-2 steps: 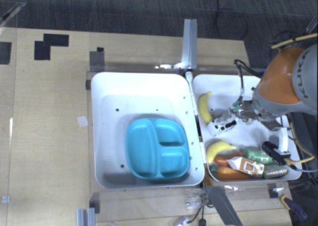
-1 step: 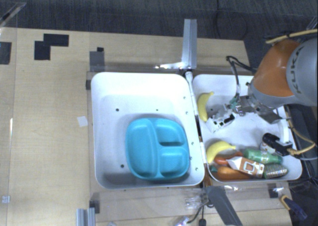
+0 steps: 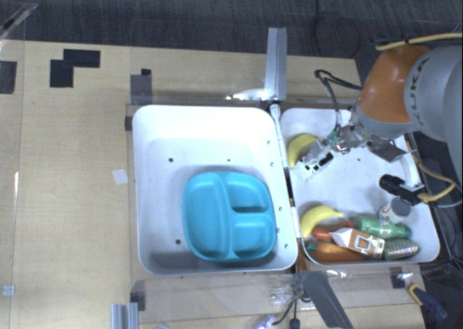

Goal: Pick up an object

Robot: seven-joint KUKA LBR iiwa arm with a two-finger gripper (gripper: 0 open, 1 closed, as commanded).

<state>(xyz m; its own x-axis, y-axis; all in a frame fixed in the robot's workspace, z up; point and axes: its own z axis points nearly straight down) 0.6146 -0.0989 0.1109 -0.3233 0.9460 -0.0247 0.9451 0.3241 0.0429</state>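
We can read no text; the printing on the orange carton (image 3: 359, 241) is too blurred.

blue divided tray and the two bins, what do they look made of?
Blue tray: likely molded plastic, matte; uniform color, rounded compartment edges. Left bin and right bin: probably white plastic or coated metal, smooth with a slight sheen; the view can't settle which.
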